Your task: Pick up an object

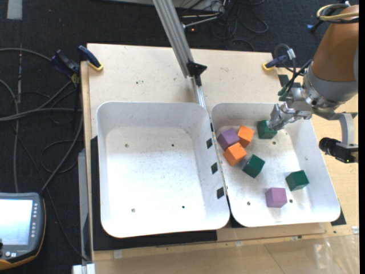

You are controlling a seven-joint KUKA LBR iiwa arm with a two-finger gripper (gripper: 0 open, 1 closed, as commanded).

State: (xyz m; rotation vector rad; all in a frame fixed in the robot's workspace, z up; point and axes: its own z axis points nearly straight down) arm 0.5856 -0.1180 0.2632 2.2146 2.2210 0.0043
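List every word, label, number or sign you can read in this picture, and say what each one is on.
No text can be read.
Handheld control panel at the lower left: its screen is lit, but whatever is on it is too blurred to read.
Dark patches on the wall between the two white bins: no letters can be made out.
The coloured blocks, such as the purple block, bear no visible marking.

A pale speckled surface [148, 73] sits on a dark carpeted floor [40, 21] strewn with black cables [34, 104], with blue-and-yellow clamps [85, 59] at its far corners, a slanting aluminium rail [171, 24] overhead, and a handheld screen [20, 227] lower left.
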